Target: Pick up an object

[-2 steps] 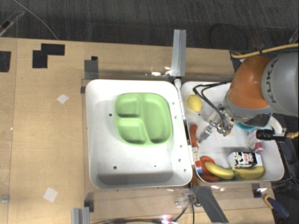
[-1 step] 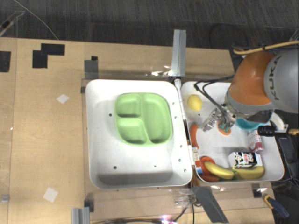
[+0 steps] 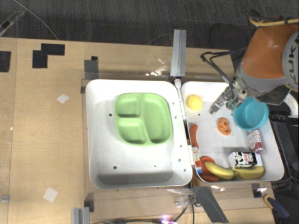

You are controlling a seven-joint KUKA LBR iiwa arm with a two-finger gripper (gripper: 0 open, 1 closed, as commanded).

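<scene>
Grey two-finger gripper (image 3: 223,100) sits over far part of right white bin (image 3: 275,171), near round yellow ball (image 3: 194,101) and teal plastic cup (image 3: 251,115). Can't tell jaw state. Nothing visibly held, so I'd judge pick not yet done; grasp and lift left.

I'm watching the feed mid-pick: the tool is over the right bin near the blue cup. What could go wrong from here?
1. The tool sits among the blue cup, yellow ball and orange piece; a descent may knock one aside rather than grip it.
2. The ball would likely roll away from a glancing touch.
3. The bananas and small carton crowd the bin's near edge, leaving little room to close around one item.
</scene>
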